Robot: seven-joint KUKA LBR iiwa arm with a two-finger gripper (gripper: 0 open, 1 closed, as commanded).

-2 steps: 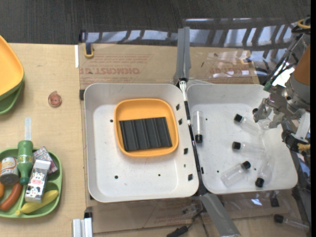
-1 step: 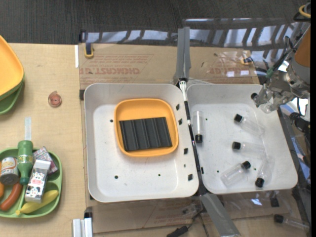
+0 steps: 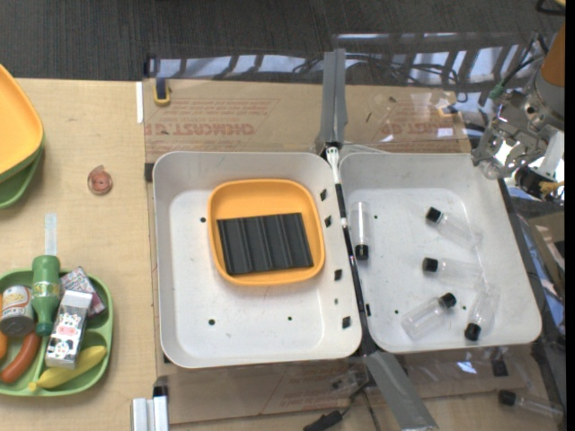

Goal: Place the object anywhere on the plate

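Bench (image 3: pixel 90 124) with two white bins seen from above, the arm (image 3: pixel 552 70) held at the upper right.

The left bin (image 3: pixel 180 330) is occupied by an orange plate (image 3: pixel 265 189), set toward its upper half, and a dark ribbed slab (image 3: pixel 266 243) is laid flat on the middle of that plate. The gripper (image 3: pixel 508 146) is seen over the upper right corner of the right bin (image 3: pixel 395 182), well apart from the plate and the slab, with the whole right bin between them. Whether the gripper is open or closed cannot be told, and nothing can be made out in its grasp. Five clear vials with black caps are scattered in the right bin: one (image 3: pixel 361 232) is laid along its left wall, and the other four (image 3: pixel 447 265) are spread over its right half, below the gripper and apart from it.
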